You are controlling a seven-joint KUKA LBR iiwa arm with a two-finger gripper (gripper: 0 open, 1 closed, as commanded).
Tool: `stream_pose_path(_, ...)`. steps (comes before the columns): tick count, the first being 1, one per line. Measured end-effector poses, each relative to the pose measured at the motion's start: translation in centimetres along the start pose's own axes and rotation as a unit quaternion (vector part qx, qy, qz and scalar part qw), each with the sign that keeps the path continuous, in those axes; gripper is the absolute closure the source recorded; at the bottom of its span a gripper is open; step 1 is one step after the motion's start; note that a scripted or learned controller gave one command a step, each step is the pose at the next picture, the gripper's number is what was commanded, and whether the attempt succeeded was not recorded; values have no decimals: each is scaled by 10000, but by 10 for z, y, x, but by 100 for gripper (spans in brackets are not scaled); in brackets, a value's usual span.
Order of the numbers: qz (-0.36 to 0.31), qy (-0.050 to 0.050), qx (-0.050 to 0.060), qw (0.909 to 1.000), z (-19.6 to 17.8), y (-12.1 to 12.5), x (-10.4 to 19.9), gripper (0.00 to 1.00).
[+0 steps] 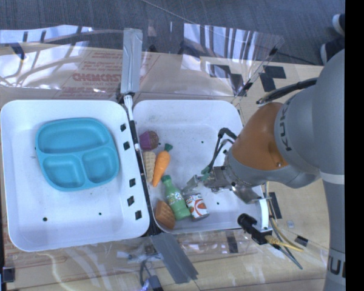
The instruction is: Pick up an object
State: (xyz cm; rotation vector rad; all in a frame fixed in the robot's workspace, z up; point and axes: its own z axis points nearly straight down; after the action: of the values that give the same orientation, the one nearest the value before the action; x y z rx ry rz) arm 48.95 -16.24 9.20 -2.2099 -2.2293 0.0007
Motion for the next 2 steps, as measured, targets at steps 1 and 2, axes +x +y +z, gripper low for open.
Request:
stream_pose_path(1,-28,-11,-3,10000,-10,1,-1,100)
stream_pose_path(2,-28,2,6,10000,1,73,71,100)
